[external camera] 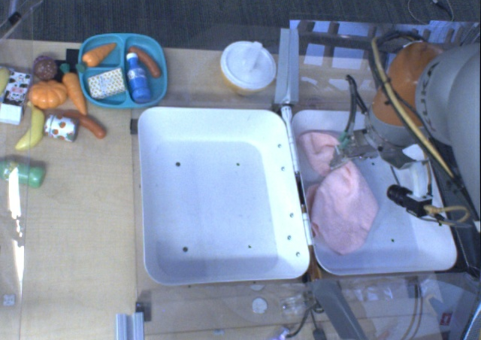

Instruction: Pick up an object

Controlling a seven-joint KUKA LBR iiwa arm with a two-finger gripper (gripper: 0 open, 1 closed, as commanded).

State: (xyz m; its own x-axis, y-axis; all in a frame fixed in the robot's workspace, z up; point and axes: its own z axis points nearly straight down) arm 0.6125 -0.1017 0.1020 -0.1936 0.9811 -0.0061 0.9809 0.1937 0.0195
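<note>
White plastic: we see two shallow bins side by side on the wooden surface (90,256). The left bin (218,195) shows just a bare floor with a few small holes. The right bin (391,244) holds the work.

The grey arm (451,98) with its orange band comes in from the right and hangs over the right bin's upper half, cables looping around it.

The pink cloth (342,207) lies in the right bin's left half, bunched in two lumps: a bigger one toward the near side, a smaller one toward the far left corner, up against the bin's left wall.

The claw (352,147) sits right at the cloth's upper edge, between the two lumps; we cannot tell its state, too small and dark.

Left of the bins, on the surface: a blue divided plate (84,68) with toy food, a white lidded cup (248,66) at the far edge, then loose toy vegetables (56,98), a banana (30,134) and a small can (60,128).
</note>
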